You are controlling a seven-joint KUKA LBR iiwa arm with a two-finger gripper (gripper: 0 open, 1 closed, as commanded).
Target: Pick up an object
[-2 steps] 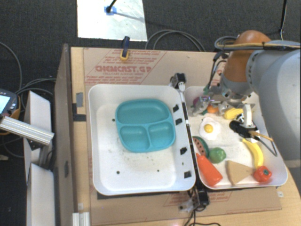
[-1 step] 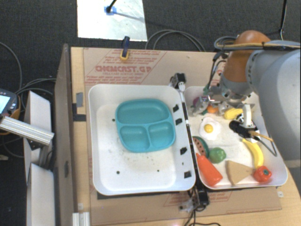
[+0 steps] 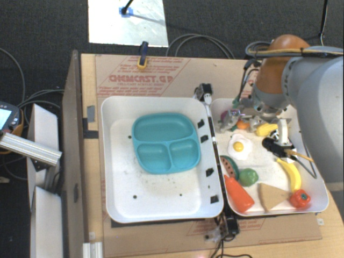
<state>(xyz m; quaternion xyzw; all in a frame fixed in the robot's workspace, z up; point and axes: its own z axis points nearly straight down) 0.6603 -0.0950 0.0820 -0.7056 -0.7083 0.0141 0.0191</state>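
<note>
Grey arm's gripper (image 3: 243, 118), finger state indiscernible, hovers in the right bin (image 3: 318, 190); fried egg (image 3: 239, 147) lies just below it.

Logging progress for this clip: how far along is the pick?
Done: the arm has reached over the right bin, gripper low at its far end near small toys. In hand: nothing visibly held. Left: the grasp and lift; fried egg, banana, carrot and tomato lie in the bin.
</note>
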